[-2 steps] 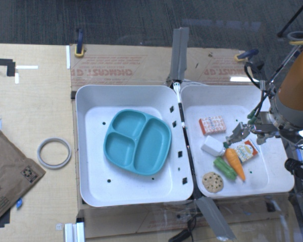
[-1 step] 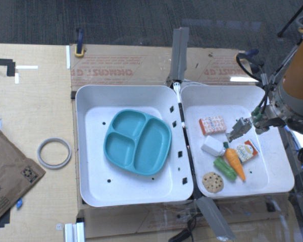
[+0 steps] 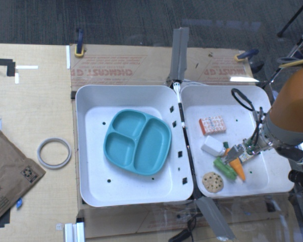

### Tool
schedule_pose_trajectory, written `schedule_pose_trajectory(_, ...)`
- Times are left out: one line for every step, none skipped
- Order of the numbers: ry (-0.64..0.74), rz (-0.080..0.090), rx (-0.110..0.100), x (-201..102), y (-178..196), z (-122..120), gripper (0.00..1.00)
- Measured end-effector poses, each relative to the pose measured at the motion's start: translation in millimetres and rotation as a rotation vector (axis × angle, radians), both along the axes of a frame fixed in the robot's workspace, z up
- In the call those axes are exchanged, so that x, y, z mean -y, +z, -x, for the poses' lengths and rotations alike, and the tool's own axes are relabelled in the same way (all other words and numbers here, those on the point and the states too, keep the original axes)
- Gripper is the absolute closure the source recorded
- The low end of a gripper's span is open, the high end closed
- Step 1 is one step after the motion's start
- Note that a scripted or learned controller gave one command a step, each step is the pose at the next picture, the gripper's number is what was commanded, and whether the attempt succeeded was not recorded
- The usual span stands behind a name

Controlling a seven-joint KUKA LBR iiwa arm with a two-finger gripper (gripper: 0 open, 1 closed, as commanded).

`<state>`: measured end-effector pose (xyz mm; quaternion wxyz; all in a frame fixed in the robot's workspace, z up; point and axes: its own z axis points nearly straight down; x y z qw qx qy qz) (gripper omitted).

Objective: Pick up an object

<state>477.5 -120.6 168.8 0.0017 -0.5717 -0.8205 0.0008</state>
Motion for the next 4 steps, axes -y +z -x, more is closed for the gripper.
schedule_pose_trajectory(-0.029,0.002,0.015,26,-71,-13,0.0)
schedule_pose_trajectory(-0.032,0.004,0.025,27,-57,-17,1.0)
schedule_pose_trajectory(-0.003,0.002,0.002,-26,52,-78,1.0)
schedule_pose_trajectory(-0.003,0.002,0.002,-25,52,-78,0.0)
